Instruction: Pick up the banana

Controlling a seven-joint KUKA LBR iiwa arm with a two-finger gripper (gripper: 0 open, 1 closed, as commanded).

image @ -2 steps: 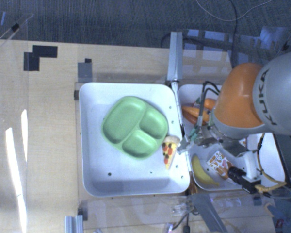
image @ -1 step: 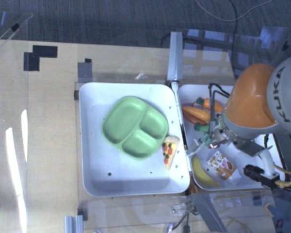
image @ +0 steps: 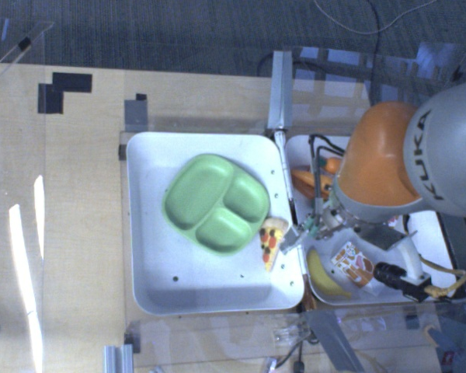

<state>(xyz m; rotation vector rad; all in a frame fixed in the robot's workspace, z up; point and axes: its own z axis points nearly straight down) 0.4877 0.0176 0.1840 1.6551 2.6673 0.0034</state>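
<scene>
In right bin | banana at front-left rim | arm overhead

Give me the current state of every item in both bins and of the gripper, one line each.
green divided plate: flat in the left bin, nothing on it.
pizza slice toy: lying by the left bin's right wall, beside the plate.
banana: lying in the right bin, partly under the arm, not lifted.
orange item: in the right bin, mostly hidden.
gripper: low over the right bin; fingers unclear.
</scene>
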